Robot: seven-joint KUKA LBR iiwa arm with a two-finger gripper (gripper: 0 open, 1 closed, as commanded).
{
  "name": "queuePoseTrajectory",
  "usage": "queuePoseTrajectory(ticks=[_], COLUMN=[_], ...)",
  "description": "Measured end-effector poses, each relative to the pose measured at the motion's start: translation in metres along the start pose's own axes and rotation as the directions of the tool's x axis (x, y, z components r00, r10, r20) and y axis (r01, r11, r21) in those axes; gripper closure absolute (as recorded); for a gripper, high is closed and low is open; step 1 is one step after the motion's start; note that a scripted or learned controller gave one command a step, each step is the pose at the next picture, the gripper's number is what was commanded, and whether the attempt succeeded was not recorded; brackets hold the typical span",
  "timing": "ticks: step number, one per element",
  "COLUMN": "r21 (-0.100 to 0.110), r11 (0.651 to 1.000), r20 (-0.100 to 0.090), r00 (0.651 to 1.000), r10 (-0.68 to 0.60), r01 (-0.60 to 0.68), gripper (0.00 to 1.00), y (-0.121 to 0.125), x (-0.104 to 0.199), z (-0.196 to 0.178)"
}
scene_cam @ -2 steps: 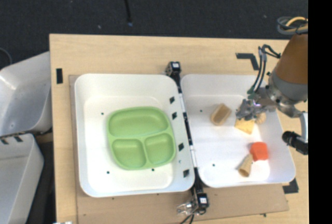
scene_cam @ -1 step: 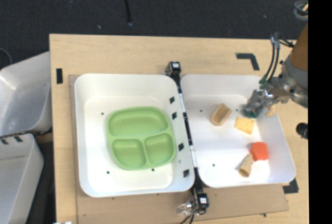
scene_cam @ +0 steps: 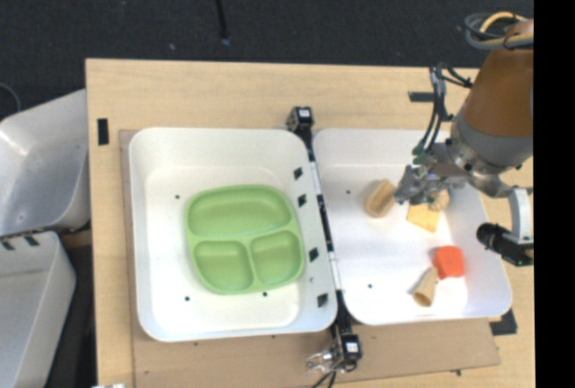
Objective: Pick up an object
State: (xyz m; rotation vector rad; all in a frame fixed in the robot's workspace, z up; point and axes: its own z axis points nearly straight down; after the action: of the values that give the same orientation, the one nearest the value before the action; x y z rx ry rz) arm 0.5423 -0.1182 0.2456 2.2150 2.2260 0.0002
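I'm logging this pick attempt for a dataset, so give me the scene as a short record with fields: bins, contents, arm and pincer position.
left bin: holds a green divided tray with three compartments
right bin: holds four small items
items: tan piece; yellow wedge; orange block; tan cone-like piece
arm: reaches in from the right, over the right bin
pincer: low over the right bin, between the tan piece and the yellow wedge
grasp: nothing visibly held; finger state unclear

Arm [scene_cam: 499, 103] comes in from the right, orange band up, wrist angled down-left. Gripper [scene_cam: 426, 186] is low, pointing down.
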Motion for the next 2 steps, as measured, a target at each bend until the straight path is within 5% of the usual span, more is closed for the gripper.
queuePoseTrajectory(ticks=[2], r21=[0.000], r11=[1.000], r20=[-0.003], r00=[1.000], r10=[-0.002], r01=[0.002], gripper=[1.00], y=[-0.012], x=[0.096], z=[-0.004])
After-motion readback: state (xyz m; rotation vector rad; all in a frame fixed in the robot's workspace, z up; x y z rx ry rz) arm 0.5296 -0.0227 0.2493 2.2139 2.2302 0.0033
